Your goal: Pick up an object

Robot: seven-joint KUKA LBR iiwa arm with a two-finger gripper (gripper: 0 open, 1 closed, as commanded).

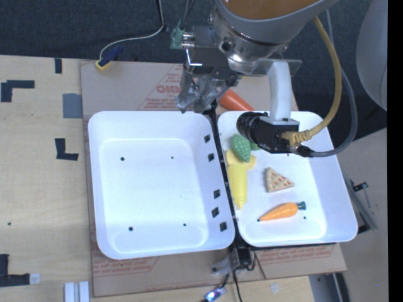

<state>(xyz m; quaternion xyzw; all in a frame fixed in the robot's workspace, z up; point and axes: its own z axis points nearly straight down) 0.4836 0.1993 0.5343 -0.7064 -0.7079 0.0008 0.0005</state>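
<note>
- Nearest us, lower right of the frame: the right bin [337, 228] carries the pickable things. A small carrot [278, 212] lies closest, on its side, leaf end toward the right, clear of its neighbours.
- Just above it, a wedge-shaped cracker-like piece [278, 181], flat on the floor of the bin and apart from the rest.
- Left of those, along the wall shared with the left bin [151, 194], a long yellow piece [238, 180] lies lengthwise, with a green knobbly piece [240, 147] resting on its upper end, touching it.
- Farther up, at the top edge of the right bin, an orange-red piece [234, 99] peeks out, mostly hidden by the arm.
- Farthest, upper centre: the hand [200, 99] hangs over the top end of the divide between the bins. Whether it is open or closed we cannot tell from this slant; we see nothing in it.
- Our judgement: the pick has not begun, and the step in hand is choosing a target and lining up above it.
- We would favour the carrot or the wedge, since each has free space on both sides. We would close across the carrot's narrow width.
- We would avoid the yellow and green pair: they are stacked, hard against the wall, and likely to slip or jam.
</note>
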